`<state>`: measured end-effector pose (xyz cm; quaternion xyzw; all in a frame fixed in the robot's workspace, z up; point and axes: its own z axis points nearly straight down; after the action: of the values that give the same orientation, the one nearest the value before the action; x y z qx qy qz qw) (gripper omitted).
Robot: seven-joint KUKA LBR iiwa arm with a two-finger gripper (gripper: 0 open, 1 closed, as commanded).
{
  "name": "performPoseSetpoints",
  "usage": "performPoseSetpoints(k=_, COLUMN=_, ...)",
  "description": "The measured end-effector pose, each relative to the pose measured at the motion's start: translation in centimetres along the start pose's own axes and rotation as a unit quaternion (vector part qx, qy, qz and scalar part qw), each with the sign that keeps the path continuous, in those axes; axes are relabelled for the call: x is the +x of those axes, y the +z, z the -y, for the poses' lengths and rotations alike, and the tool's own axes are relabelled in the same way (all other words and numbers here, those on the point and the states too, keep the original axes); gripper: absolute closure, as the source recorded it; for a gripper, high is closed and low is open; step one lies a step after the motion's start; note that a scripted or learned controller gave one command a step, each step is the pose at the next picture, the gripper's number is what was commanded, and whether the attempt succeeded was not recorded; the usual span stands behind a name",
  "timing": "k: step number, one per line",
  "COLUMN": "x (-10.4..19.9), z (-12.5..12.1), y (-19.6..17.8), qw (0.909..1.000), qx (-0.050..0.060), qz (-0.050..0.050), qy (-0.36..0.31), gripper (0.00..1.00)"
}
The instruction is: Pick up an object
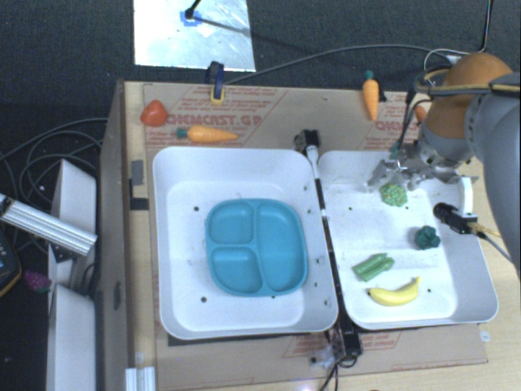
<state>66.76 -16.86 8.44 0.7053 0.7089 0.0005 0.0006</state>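
The right bin [464, 300] holds several toy foods. A light green knobbly piece [395, 195] lies near its back, a dark teal piece [426, 237] sits to the right, and a green pod [373, 265] and a yellow banana [395, 292] lie toward the front. My gripper [397, 181] hangs at the back of this bin, right above the light green piece. Its metal fingers are spread to either side of that piece, open, with nothing lifted between them.
The left bin [175, 218] carries a blue divided plate [256, 245]. Behind the bins on the cardboard lie two carrots [212, 134] [370, 98], a red tomato [154, 113] and a clamp [216, 82]. The arm's grey body [488, 137] overhangs the right bin's back right corner.
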Motion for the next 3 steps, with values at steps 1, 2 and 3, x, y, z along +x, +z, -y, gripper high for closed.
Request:
performPoseSetpoints(k=1, x=-0.41, z=-0.18, y=-0.12, qw=1.0000, qx=-0.001, qz=0.001, qy=0.001, gripper=0.00)
performPoseSetpoints(k=2, x=0.49, z=-0.17, y=-0.07, qw=1.0000, qx=-0.001, qz=0.001, qy=0.000, gripper=0.00)
performPoseSetpoints(k=3, x=-0.44, z=0.37, y=-0.07, qw=1.0000, qx=-0.001, qz=0.001, qy=0.002, gripper=0.00)
